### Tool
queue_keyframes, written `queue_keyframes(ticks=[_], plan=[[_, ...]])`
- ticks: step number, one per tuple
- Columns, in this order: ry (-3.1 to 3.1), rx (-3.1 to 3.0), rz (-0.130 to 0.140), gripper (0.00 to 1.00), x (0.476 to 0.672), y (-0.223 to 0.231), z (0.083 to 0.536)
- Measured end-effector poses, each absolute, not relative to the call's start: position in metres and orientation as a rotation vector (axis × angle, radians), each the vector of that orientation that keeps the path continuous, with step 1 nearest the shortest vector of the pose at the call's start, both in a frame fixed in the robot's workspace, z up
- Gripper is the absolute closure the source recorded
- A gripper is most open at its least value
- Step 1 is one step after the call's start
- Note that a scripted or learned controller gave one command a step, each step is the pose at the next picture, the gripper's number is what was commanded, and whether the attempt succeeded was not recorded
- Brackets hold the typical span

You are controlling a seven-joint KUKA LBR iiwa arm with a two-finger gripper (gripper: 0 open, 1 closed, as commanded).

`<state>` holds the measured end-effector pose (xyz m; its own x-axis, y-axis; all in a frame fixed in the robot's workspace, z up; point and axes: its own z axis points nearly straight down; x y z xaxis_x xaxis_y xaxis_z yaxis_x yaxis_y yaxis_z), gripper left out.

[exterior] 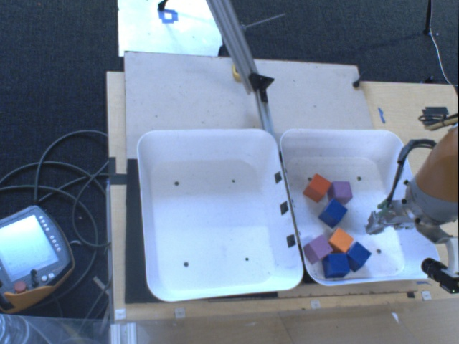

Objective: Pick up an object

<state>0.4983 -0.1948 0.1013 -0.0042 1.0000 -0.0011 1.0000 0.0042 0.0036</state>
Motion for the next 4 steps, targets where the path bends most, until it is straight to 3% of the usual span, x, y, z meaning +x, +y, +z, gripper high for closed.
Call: queue_keyframes(ticks=[3, 4], plan=[[2.222, 2.210, 0.005, 1.00, 0.497, -0.198, 0.252], [2.231, 2.209, 0.003, 1.00, 0.519, -0.151, 0.240]])
